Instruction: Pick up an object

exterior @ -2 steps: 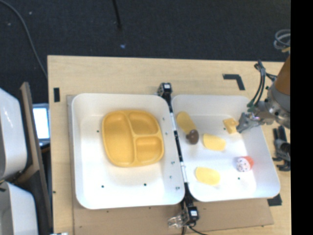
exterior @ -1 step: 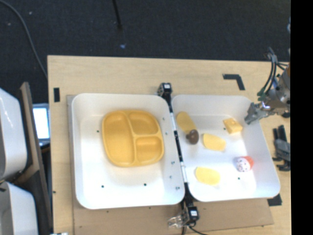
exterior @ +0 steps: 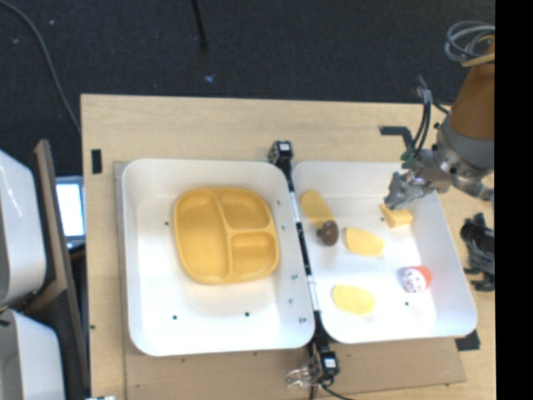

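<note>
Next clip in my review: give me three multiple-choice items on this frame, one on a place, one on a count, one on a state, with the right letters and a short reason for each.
1. Where does the yellow plastic divided tray lie?
A. in the left white bin
B. in the right white bin
C. on the bare bench

2. How many compartments does that tray have?
A. two
B. three
C. five

3. How does the arm's tool stand?
A. low over the small yellow block at the right bin's far side
B. raised high over the left bin
C. resting on the bench outside both bins

Answers:
1 A, the tray sits in the middle of the left white bin.
2 B, ridges split it into one long section and two smaller ones.
3 A, the tool is just above the small yellow block in the right white bin; whether it grips the block cannot be told.
</note>
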`<action>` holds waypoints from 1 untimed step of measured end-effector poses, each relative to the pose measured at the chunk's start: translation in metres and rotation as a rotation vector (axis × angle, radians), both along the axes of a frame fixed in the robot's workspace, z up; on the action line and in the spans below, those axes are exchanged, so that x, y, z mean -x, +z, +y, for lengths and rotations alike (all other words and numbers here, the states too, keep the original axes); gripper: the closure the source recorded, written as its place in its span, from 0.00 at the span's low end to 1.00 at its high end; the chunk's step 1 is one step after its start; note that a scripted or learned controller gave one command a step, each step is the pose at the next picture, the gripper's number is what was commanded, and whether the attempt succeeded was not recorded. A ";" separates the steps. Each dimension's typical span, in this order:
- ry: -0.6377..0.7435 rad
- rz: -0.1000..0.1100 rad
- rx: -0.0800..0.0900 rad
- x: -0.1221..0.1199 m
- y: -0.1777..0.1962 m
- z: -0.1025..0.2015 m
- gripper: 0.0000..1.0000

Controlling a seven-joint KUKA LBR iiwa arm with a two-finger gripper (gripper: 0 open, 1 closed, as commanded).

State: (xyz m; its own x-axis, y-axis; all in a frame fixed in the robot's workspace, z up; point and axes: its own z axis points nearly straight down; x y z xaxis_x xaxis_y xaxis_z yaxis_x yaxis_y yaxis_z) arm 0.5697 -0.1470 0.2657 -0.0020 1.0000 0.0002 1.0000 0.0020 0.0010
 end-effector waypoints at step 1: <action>0.002 -0.001 -0.001 0.002 0.006 0.054 1.00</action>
State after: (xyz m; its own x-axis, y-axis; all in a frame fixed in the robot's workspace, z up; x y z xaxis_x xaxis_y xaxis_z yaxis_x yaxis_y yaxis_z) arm 0.5681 -0.0934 0.2719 -0.0038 1.0000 0.0007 1.0000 0.0038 0.0018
